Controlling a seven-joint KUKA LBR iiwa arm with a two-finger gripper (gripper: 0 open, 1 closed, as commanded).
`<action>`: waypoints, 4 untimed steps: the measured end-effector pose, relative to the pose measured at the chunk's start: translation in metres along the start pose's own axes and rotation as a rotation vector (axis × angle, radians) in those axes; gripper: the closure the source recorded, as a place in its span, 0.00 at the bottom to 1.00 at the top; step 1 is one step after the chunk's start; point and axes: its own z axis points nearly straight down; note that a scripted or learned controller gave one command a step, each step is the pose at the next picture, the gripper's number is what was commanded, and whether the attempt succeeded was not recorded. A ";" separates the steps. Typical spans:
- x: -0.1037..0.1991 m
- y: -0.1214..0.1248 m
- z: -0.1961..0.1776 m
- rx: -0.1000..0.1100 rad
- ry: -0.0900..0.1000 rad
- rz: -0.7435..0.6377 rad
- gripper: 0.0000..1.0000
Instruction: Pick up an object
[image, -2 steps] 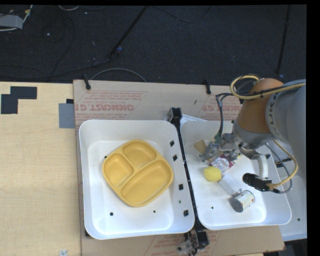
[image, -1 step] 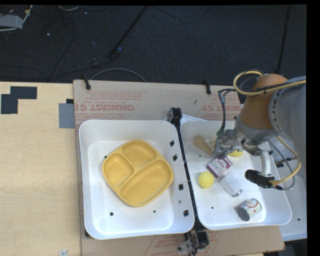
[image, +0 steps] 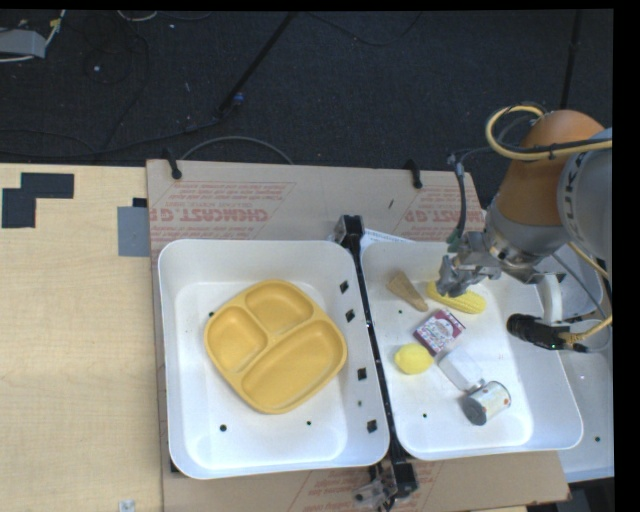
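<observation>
My gripper (image: 458, 282) hangs low over the far part of the right bin (image: 560, 425), reaching in from the right. Directly beneath it lies a flat yellow object (image: 462, 301), partly covered by the gripper. Whether the two touch cannot be made out. Just left of it lies a tan wedge (image: 406, 290). Nearer the front are a pink and white packet (image: 438, 331), a small yellow ball (image: 412, 360) and a grey metal can (image: 485, 402) on its side.
The left bin (image: 185, 420) holds a yellow divided plate (image: 275, 345). A black divider (image: 365, 340) runs between the two bins. Cardboard lies beyond the bins and a pale bench top to the left.
</observation>
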 end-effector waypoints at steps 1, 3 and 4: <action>0.002 0.004 -0.063 -0.002 0.000 -0.001 1.00; 0.057 -0.019 -0.101 0.009 0.002 -0.002 1.00; 0.099 -0.048 -0.101 0.008 0.002 -0.002 1.00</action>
